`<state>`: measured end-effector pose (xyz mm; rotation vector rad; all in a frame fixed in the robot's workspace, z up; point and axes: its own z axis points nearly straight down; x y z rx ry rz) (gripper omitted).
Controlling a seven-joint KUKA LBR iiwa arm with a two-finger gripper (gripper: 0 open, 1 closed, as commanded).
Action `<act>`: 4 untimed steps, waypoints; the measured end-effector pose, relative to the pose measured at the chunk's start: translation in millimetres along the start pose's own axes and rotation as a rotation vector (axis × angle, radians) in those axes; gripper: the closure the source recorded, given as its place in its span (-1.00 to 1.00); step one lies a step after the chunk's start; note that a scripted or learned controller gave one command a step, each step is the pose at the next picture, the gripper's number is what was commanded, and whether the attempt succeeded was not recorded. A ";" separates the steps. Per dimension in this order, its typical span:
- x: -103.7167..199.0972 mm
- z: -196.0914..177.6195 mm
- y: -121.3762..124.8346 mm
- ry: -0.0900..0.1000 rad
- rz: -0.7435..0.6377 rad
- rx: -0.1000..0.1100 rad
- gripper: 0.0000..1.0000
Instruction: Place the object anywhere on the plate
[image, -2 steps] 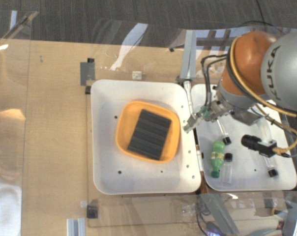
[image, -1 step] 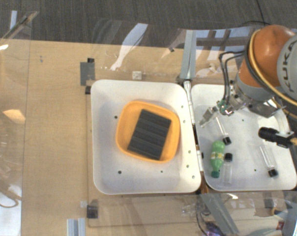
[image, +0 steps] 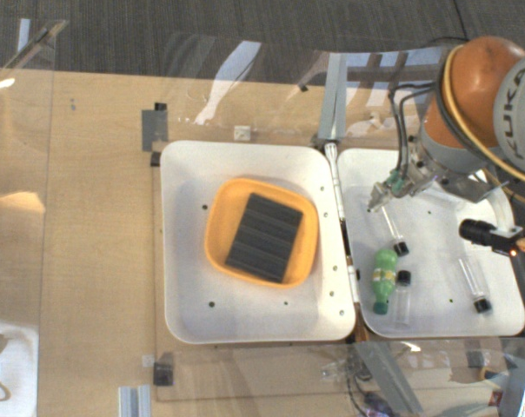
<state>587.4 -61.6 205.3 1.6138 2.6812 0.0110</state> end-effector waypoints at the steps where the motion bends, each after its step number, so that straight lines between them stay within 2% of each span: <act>1: 5.1 19.7 2.7 0.004 -0.085 0.007 1.00; 3: 46.4 20.0 27.5 0.005 -0.252 0.006 1.00; 4: 46.3 20.0 27.5 0.005 -0.252 0.006 -1.00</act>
